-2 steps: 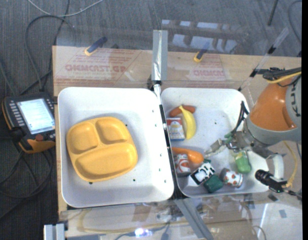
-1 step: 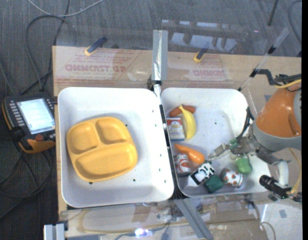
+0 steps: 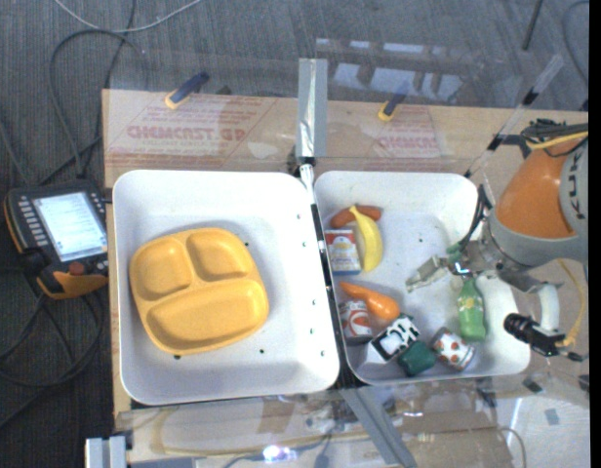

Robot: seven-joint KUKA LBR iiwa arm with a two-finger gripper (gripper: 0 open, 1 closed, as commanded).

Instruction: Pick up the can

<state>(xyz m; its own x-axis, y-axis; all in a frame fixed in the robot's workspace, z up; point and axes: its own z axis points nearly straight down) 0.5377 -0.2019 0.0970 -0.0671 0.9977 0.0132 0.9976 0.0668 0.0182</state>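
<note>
While the can (image 3: 454, 349) lies on its side at the front of the right bin (image 3: 429, 191), just beside a dark green block (image 3: 416, 360), the tool (image 3: 439, 267) hangs above the bin's middle with its fingers spread, pinching nothing. Being stiff, light and smooth, the can would likely roll or slip, so a grip across its round body seems safest. A green bottle (image 3: 469, 312) stands close behind it. Its label is too small to read, and the arm's wrist hides part of the bin's right wall.
</note>
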